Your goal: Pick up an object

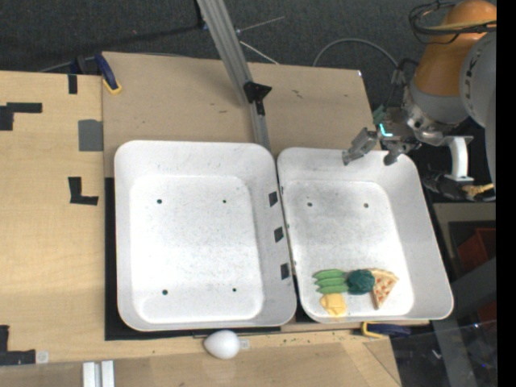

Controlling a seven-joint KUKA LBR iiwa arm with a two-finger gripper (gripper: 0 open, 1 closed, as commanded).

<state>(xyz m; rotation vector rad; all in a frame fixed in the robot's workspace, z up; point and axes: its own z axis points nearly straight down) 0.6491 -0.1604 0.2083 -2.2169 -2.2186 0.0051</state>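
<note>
The worktop (48, 216) was pale wood w/ black tape marks along its left part; a tan board (306, 103) lay behind the bins, and dark floor showed beyond it. Two shallow white bins sat side by side on a black mat: the left bin (129, 216) and the right bin (419, 216), touching along their shared edge. A grey metal rail (230, 47) slanted down from the top to the gap between them. A white egg-shaped thing (222, 344) lay on the worktop just in front of the left bin.

The arm (451, 55) was cut off at the right edge, so only its wrist part and orange band showed. The toys were small, details hard to read.

The end effector (373, 148) hung over the back rim of the right bin, fingers spread apart, nothing between them.

The toys sat at the right bin's front, well apart from the end effector: a green pea pod (329, 278), a dark green round veg (360, 280) just beside it, a pizza slice (383, 287) at right, and a yellow piece (333, 302) under the pod.
</note>
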